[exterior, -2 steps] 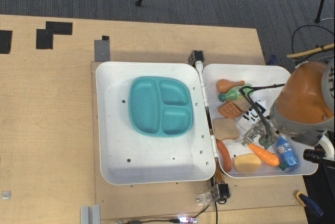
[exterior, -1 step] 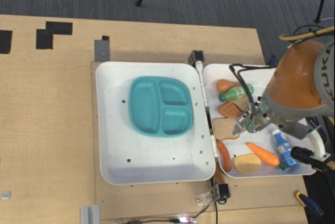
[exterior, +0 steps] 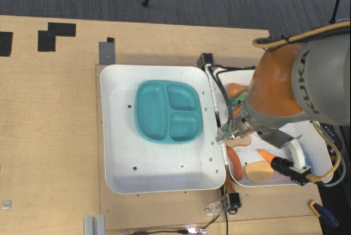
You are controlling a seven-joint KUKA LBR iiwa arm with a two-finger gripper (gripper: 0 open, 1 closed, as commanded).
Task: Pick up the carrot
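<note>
Pale bench, two white bins; the gripper [exterior: 233, 135] hangs over the right bin [exterior: 318, 140], its grasp hidden. Judged best: centre it on the carrot [exterior: 266, 156] beside it before descending.

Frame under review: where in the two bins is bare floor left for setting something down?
Bare floor rings the teal divided plate in the left bin, widest along its front wall. The right bin is crowded: arm, carrot, other toy food.
</note>
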